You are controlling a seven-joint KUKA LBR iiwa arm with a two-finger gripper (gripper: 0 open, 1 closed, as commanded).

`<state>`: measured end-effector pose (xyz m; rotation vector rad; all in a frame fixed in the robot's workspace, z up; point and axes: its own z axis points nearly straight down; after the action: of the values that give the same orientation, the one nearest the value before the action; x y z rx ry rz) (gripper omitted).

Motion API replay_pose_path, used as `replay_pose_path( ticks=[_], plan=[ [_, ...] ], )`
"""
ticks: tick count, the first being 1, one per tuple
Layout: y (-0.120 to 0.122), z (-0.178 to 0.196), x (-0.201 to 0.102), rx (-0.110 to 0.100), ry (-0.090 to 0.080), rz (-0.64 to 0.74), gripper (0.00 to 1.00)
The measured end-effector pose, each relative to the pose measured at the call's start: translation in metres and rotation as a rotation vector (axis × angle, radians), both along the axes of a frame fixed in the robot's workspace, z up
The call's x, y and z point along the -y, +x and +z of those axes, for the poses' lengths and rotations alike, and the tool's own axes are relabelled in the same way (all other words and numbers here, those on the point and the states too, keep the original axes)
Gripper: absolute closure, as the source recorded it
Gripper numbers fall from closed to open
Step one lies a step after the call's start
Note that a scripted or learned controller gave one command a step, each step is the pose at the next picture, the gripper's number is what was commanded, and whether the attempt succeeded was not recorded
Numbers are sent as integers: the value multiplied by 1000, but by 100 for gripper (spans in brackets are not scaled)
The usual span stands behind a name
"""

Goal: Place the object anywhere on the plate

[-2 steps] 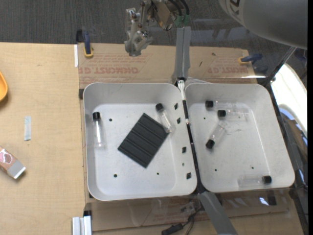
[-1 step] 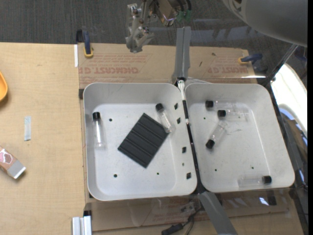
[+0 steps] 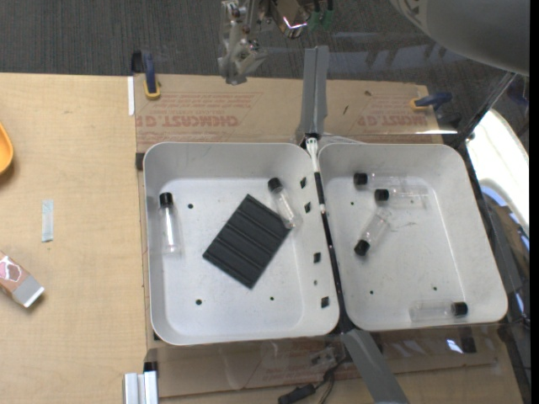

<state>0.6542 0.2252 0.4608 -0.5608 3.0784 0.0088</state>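
Note:
The plate (image 3: 248, 241) is a black ribbed rectangle lying at a slant in the middle of the left bin (image 3: 160, 310). A clear vial with a black cap (image 3: 282, 202) lies touching the plate's upper right corner. Another capped vial (image 3: 168, 222) lies along the bin's left wall. The right bin (image 3: 480, 225) holds several similar vials, one of them (image 3: 373, 229) near its middle and one (image 3: 438, 310) at its front. My gripper (image 3: 237, 57) hangs high up beyond the back edge of the left bin, far from the plate and the vials, with nothing visibly in it.
Cardboard (image 3: 210, 112) lies under the bins, held by blue clamps (image 3: 148, 76) (image 3: 429, 102) at the back. A grey bar (image 3: 315, 82) runs back from the seam between the bins. The wooden bench at left bears a small metal strip (image 3: 47, 221) and a wrapped item (image 3: 18, 280).

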Motion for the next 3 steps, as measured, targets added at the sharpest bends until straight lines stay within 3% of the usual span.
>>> replay_pose_path(
  ticks=[3],
  plan=[
    [5, 28, 3, 12, 8, -13, 100]
  ],
)
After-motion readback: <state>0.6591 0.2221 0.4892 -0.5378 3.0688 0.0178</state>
